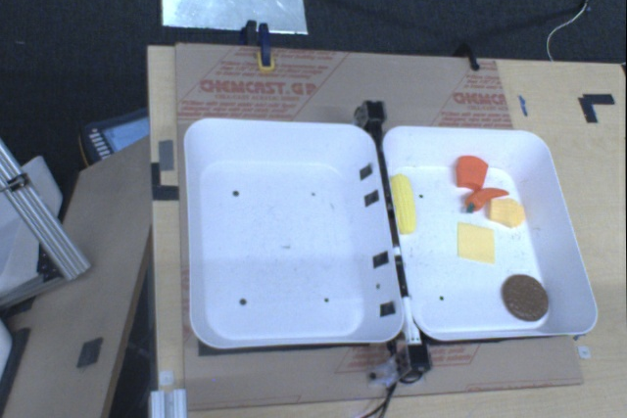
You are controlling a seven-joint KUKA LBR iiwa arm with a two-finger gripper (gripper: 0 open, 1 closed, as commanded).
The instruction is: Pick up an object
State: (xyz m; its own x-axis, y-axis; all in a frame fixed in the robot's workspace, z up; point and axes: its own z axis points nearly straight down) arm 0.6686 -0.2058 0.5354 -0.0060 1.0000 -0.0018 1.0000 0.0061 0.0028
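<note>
My gripper was out of the shot, so I could not tell its state. In the right bin (563, 210) the corn (403, 203) lay against the left wall, long axis running twelve to six. At its three o'clock sat the orange piece (471, 172), cheese cube (506, 211), yellow slice (477, 243) and brown cookie (525, 297).

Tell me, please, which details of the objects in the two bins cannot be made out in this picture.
- Small orange pieces in the right white bin, camera view: they touch or overlap; too small to count them.
- Round brown disc: too blurred to tell its material.
- Long yellow corn-like piece: its surface is too small to read.
- Left white bin: dark specks, holes or marks, cannot tell.
</note>
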